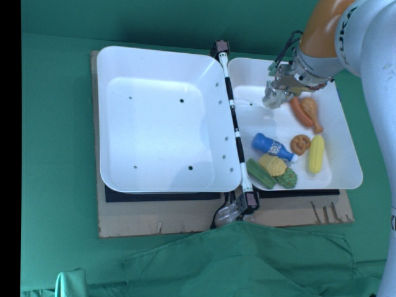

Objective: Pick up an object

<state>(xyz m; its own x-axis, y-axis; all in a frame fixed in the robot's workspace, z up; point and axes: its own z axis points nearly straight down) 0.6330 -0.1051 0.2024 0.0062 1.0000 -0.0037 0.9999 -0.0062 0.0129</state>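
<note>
In the right bin (346, 166) lie one blue bottle (270, 146), one corn cob (316, 154), one pretzel (300, 143) and one drumstick (305, 112); the gripper (273, 99) hovers above, its grasp impossible to judge.

Robotics lab: green-draped bench (55, 166), two white bins (161, 60), cardboard base (154, 224).

arm (365, 36) cut off right, fingertips blurred

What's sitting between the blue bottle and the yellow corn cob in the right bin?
In the camera view, the small brown pretzel lies between the blue bottle and the corn cob.
</note>
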